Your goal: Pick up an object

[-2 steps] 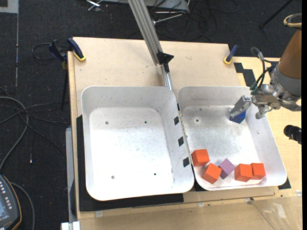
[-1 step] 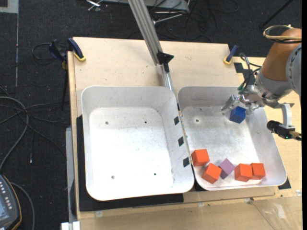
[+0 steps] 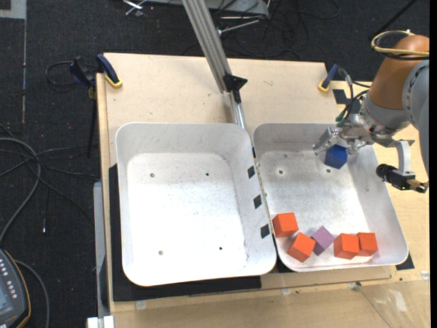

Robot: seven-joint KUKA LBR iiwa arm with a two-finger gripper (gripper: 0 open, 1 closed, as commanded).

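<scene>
My gripper (image 3: 337,149) hangs over the far part of the right bin (image 3: 386,203), reaching in from the right. A blue cube (image 3: 335,158) sits between its fingertips, just above the bin floor, and the gripper is shut on it. Along the near wall of the same bin lie several orange cubes (image 3: 285,223) and one purple cube (image 3: 322,238).
The left bin (image 3: 136,183) stands beside the right one, their rims meeting at a shared edge (image 3: 256,183). A slanted metal pole (image 3: 212,39) rises behind the bins. Clamps sit at the bench's far corners (image 3: 106,70).
</scene>
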